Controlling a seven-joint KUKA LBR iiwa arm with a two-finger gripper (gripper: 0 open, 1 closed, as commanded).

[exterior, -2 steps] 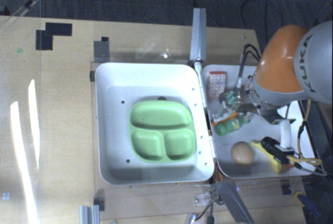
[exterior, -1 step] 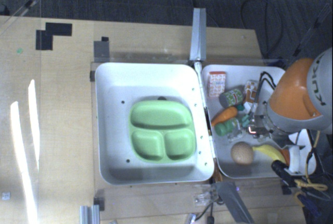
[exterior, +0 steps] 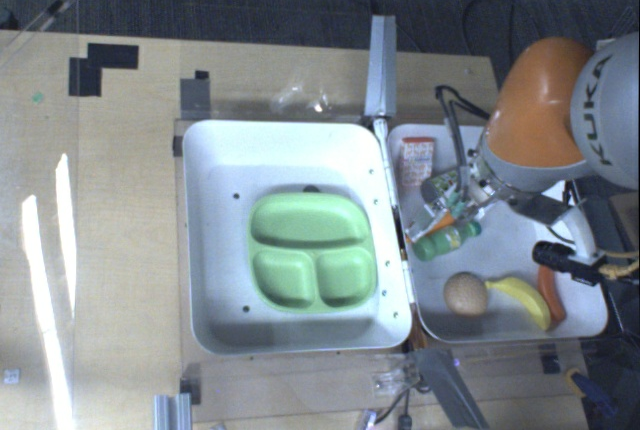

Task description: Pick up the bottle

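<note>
The bottle (exterior: 446,239) is small and green and lies on its side near the left wall of the right bin (exterior: 590,323). My gripper (exterior: 456,202) hangs just above and behind the bottle, close to its upper side. I cannot tell whether it touches the bottle. A small orange piece (exterior: 446,212) shows right under the gripper. The grey arm with its orange band (exterior: 535,108) reaches in from the right and hides the back right part of this bin.
The right bin also holds a brown round fruit (exterior: 465,294), a banana (exterior: 524,299), a red item (exterior: 551,289) and a red-and-white packet (exterior: 416,161). The left bin (exterior: 215,178) holds a green divided plate (exterior: 311,251). A metal divider (exterior: 381,68) stands between the bins.
</note>
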